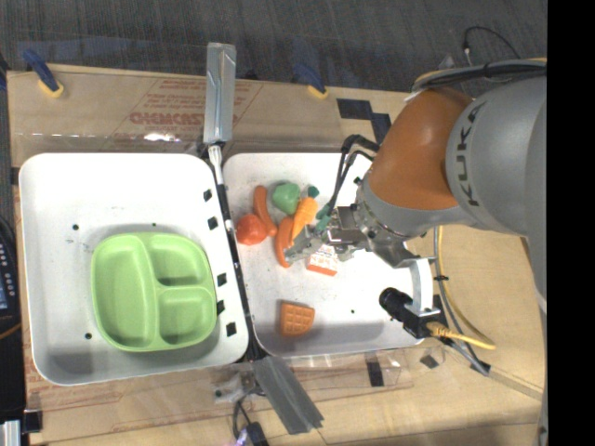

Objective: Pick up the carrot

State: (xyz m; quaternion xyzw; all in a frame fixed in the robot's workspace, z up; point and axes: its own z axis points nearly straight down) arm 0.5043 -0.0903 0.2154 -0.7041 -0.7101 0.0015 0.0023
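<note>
The carrot (296, 223) is a long orange piece lying at a slant in the upper left part of the right bin (372, 337). A green piece (286, 194) sits at its upper end. My gripper (311, 242) hangs low over the bin, just right of the carrot's lower half and close against it. The grey arm with its orange band (423, 161) covers the bin's right side. Nothing shows as lifted; the carrot rests on the bin floor.
A red round piece (249, 230) and a thin orange-red piece (263, 206) lie left of the carrot. A small red and white item (322, 267) sits below the gripper, with a waffle piece (297, 319) nearer the front. The left bin (56, 203) holds a green divided plate (153, 291).
</note>
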